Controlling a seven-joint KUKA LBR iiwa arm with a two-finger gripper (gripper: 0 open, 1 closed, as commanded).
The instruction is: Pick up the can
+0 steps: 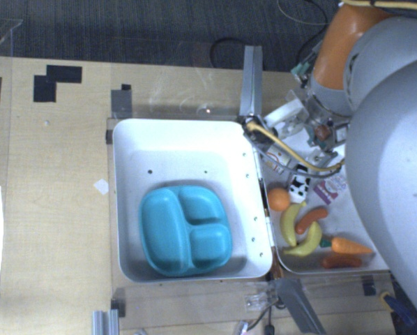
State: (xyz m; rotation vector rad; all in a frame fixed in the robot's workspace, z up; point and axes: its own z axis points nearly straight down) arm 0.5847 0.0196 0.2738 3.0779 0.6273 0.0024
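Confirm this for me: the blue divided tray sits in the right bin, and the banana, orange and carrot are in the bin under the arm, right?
Not quite. The camera view shows the blue divided tray in the left bin, not the right one. The rest holds: the banana, orange and carrot lie in the right bin, under the arm.

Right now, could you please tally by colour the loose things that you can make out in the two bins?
Blue: 1, the divided tray in the left bin.
Yellow: 1, the banana.
Orange: 2, the round fruit and the carrot.
Red: 2, the sausage and a piece below the carrot.
Black and white: 1, a small toy.
Total: 7. The arm hides the rest of the right bin.
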